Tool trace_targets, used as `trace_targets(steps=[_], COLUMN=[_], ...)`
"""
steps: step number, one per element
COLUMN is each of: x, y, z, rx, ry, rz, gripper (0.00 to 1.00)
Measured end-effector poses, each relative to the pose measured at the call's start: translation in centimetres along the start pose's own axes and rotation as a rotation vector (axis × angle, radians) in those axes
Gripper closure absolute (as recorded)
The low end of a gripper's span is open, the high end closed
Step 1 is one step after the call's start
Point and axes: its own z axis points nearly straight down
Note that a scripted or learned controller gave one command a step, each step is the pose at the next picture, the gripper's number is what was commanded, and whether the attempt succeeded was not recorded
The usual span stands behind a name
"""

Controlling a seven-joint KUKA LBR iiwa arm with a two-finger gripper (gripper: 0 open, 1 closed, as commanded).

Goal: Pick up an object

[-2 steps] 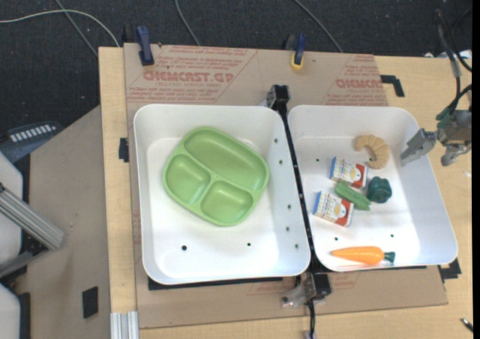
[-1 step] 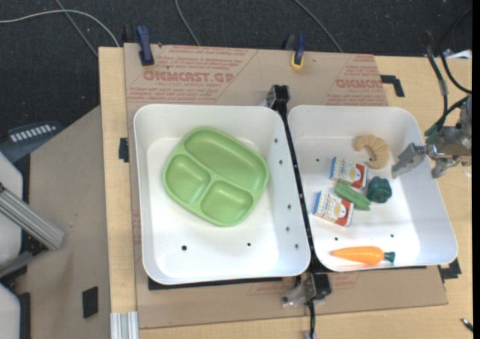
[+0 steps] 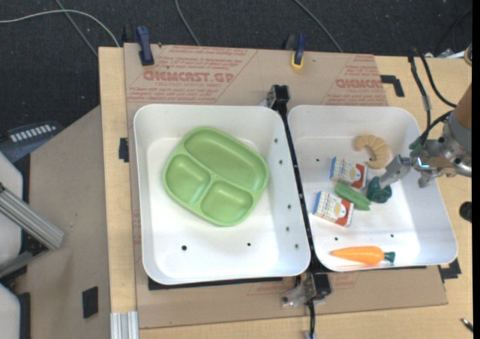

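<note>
The right bin [image 3: 431,236] holds several small items. A tan croissant [image 3: 373,147] lies near its back, with a small red and white carton [image 3: 349,172] in front of it. A second carton [image 3: 333,208] sits lower left. Between them lies a green toy vegetable [image 3: 358,196], its dark green end pointing right. An orange carrot [image 3: 362,255] rests at the front edge. My gripper [image 3: 387,180] reaches in from the right and hangs low, right over the dark green end of the vegetable. Whether it touches the vegetable is unclear.
The left bin [image 3: 150,240] holds a light green divided plate [image 3: 216,175]. The bins' shared wall [image 3: 295,187] runs between them. Clamps [image 3: 298,51] and cables sit at the back of the bench. The arm's wrist [image 3: 442,154] hangs over the right bin's right wall.
</note>
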Motion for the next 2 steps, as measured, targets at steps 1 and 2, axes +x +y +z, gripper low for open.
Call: trace_targets(steps=[1,2], x=[-1.0,-1.0], y=[-0.1,0.0], z=[5.3,4.0], rx=[0.001,-0.005], ry=[0.000,-0.002], rz=[0.001,0.000], gripper=[0.00,1.00])
